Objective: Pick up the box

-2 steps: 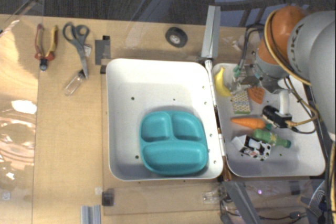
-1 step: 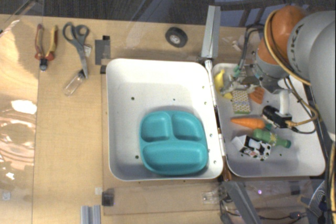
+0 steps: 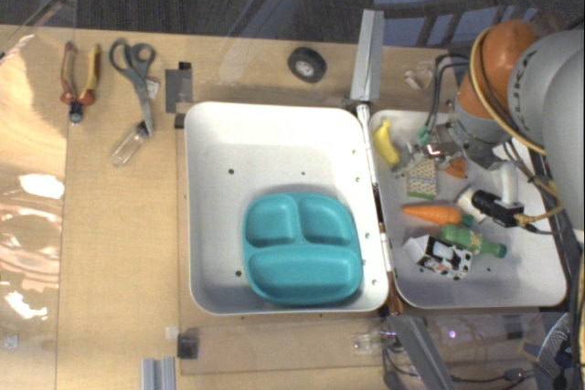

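Hovering over the far end of the right bin, the tool sits beside a banana; whether it is wide or narrow I cannot tell. The box, white with dark print, lies at the bin's near side, below a carrot. The approach seems under way; next comes travel nearward and descent. Left bin holds a teal tray; scissors rest on the wooden counter.

The carrot, bottle and banana crowd the right bin around the box.
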### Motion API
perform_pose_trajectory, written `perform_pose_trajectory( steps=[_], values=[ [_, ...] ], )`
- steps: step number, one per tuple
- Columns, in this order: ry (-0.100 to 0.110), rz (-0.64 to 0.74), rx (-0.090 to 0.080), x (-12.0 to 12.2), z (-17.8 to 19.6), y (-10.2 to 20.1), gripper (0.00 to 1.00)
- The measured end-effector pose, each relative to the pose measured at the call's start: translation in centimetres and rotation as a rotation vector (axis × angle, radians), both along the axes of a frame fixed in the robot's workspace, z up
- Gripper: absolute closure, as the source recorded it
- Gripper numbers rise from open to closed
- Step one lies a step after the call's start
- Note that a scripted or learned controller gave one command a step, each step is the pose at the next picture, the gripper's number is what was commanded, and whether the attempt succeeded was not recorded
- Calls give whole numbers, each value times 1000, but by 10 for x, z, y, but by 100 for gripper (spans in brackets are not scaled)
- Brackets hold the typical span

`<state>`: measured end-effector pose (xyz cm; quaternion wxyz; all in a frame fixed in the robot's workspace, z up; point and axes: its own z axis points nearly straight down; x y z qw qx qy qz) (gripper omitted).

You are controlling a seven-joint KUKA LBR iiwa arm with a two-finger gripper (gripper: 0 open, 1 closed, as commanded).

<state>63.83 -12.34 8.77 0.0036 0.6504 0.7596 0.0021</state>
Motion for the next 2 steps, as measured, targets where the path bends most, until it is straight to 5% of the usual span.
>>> perform_pose_trajectory(
  steps=[1,2],
  values=[
    [-8,2,-2,2,13,0,100],
    [0,20,1,-7,138,53,100]
  ],
)
